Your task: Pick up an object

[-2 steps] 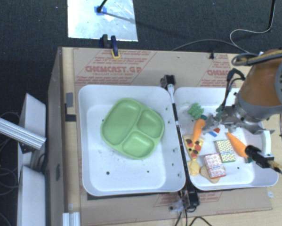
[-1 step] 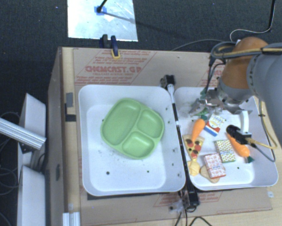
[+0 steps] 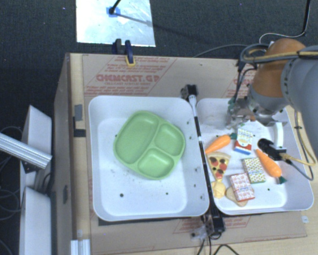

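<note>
My gripper (image 3: 236, 119) hangs low over the back of the right bin (image 3: 214, 112), with the grey arm reaching in from the right. Just in front of it lie an orange carrot (image 3: 218, 143) and a small white carton (image 3: 245, 140). Nearer the front are a pizza slice (image 3: 218, 165), a second carrot (image 3: 269, 164), a green-and-tan cracker box (image 3: 253, 170), a red box (image 3: 240, 186) and a pale yellow piece (image 3: 220, 188). Nothing shows between the gripper and these objects.
The left bin (image 3: 108, 195) holds a green divided plate (image 3: 149, 144). A black bar (image 3: 197, 126) runs between the two bins. Cardboard (image 3: 127, 78) lies under the bins, with a clamp (image 3: 128, 50) at its back edge.
</note>
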`<state>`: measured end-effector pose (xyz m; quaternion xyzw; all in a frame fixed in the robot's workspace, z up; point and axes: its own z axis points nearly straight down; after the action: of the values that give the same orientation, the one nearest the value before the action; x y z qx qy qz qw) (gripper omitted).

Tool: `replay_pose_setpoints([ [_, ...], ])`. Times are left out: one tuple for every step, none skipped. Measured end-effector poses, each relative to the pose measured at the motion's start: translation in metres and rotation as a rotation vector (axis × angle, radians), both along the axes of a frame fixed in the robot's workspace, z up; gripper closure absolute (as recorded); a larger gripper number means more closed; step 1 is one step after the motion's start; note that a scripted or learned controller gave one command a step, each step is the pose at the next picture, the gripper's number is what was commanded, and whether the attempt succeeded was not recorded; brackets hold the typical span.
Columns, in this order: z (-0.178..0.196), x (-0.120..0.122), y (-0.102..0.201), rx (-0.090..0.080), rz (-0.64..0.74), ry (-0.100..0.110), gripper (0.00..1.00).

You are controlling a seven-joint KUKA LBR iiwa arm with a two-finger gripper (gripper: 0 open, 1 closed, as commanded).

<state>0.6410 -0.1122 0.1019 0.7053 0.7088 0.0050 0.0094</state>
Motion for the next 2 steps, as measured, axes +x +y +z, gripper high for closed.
replay_pose_setpoints([
  [0.000, 0.000, 0.000, 0.000, 0.000, 0.001, 0.00],
  [-0.017, 0.028, -0.006, 0.005, -0.001, 0.019, 0.00],
])
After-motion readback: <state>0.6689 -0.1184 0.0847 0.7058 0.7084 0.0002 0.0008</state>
